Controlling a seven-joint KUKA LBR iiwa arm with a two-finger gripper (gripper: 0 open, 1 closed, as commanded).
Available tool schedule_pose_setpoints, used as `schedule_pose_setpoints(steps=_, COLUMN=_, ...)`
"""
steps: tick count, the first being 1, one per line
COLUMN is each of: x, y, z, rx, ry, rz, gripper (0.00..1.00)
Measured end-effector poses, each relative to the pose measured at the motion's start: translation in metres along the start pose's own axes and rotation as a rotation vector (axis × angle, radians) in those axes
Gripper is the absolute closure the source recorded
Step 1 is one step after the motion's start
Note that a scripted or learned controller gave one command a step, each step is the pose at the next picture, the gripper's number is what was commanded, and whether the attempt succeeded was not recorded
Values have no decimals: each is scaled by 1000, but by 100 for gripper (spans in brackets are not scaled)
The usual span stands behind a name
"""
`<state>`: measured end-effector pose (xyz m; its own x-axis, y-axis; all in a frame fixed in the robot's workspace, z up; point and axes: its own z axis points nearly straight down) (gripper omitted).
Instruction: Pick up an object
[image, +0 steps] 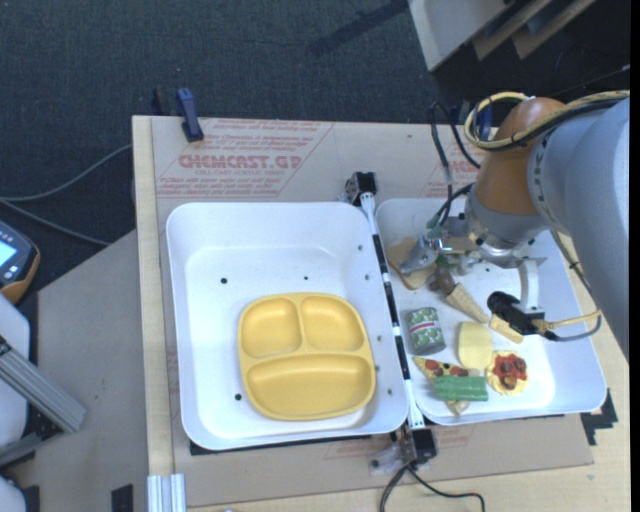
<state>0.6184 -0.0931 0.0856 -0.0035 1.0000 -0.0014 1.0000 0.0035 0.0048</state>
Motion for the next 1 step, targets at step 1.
schedule_pose_setpoints(steps=1, x=-36, y=47, z=-5, rx=-3, ry=-2, rz=2, gripper=0)
